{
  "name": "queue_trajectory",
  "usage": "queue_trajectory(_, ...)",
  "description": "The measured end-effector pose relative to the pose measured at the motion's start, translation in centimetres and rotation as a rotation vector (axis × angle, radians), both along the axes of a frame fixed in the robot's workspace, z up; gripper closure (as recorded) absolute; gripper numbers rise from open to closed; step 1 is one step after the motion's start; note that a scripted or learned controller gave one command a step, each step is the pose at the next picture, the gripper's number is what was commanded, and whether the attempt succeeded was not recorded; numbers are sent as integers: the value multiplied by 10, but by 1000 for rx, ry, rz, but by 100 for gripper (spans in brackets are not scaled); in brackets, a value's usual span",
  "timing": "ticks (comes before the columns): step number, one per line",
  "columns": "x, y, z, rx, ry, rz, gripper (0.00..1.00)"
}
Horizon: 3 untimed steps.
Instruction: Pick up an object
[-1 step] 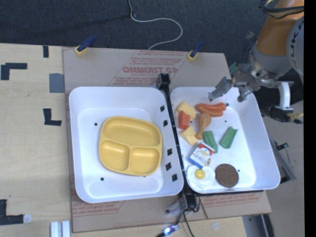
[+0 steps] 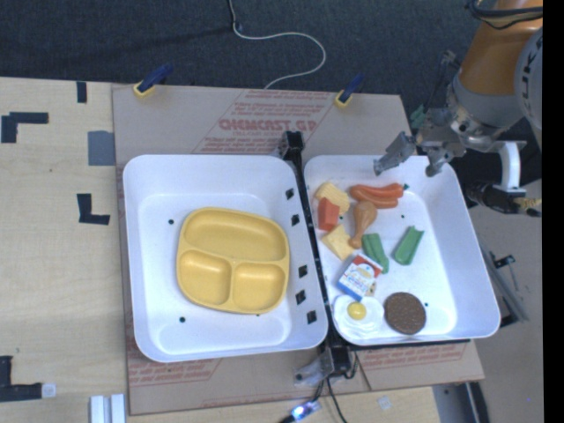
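The grey arm with its orange band reaches in from the right, and its end effector point(image 2: 414, 155) hangs over the far rim of the right shallow white bin point(image 2: 467, 236), its two fingers spread apart with nothing between them. It sits just beyond the red toy hot dog point(image 2: 377, 192), apart from it.

Inside that right bin the toy foods lie clustered toward the left wall: a pale yellow cheese wedge point(image 2: 330, 192), an orange-red block point(image 2: 327, 213) beside it, a brown drumstick point(image 2: 361, 218), another pale yellow wedge point(image 2: 339, 242), and two green pieces point(image 2: 408, 245), one long and tilted, the other shorter and nearer the drumstick. Toward the near edge are a small blue, white and red carton point(image 2: 358, 278), a white fried egg with a yellow yolk point(image 2: 357, 312) and a dark brown round patty point(image 2: 404, 312).

The left shallow white bin point(image 2: 150, 236) holds a yellow plastic plate with three compartments point(image 2: 233, 259). Both bins rest on a cardboard sheet point(image 2: 256, 122) on the table point(image 2: 53, 236).
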<state>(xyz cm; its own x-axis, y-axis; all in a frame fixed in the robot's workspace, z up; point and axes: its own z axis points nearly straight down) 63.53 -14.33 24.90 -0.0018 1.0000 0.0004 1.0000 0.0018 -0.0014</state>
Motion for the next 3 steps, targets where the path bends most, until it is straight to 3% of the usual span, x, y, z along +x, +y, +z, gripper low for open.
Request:
queue_trajectory(2,1,11,-113,0,7,0,0)
queue_trajectory(3,4,10,-140,-3,-8,-1,0)
